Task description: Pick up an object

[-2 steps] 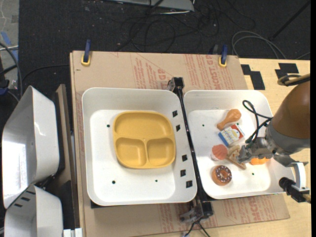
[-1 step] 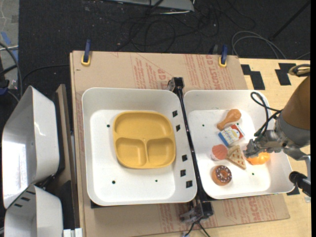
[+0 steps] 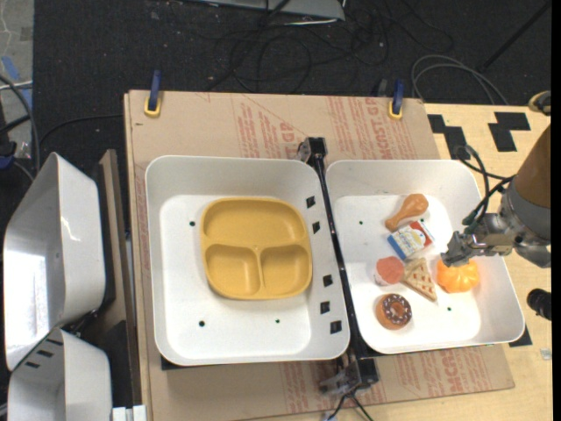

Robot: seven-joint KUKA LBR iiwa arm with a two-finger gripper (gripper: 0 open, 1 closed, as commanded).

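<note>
The gripper (image 3: 458,254), finger state not discernible, is poised beside the orange toy (image 3: 459,277), which could be nudged aside.

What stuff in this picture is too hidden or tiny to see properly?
- Gripper in the camera view: too small and dark to tell how it stands over the orange toy, or whether they touch.
- Orange toy: its top edge is covered by the gripper, so its shape is unclear.
- Small packet: its print is too tiny to read.
- Arm: cut off by the right edge.
- Grey container on the left: cut off by the left edge.
</note>
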